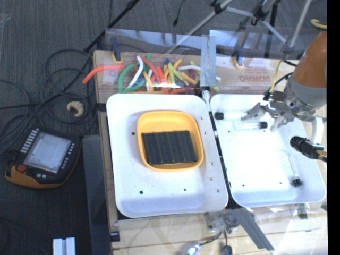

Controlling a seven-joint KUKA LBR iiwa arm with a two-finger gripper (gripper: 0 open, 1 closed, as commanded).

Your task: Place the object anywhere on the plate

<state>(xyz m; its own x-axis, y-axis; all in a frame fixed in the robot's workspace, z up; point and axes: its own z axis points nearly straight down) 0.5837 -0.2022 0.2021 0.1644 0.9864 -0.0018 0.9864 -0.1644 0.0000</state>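
A yellow plate rests in the middle of the left white bin. A black ridged rectangular object lies flat on the plate and covers most of its floor. My gripper hangs over the upper part of the right bin, far to the right of the plate. Its two fingers are spread and open, and nothing sits between them. A small clear piece with a black tip lies on the bin floor just below the fingers.
A clear tube with a black end lies at the right bin's right side. Coloured cords are heaped behind the left bin. A handheld controller sits on the floor at left, with tripod legs behind the bench.
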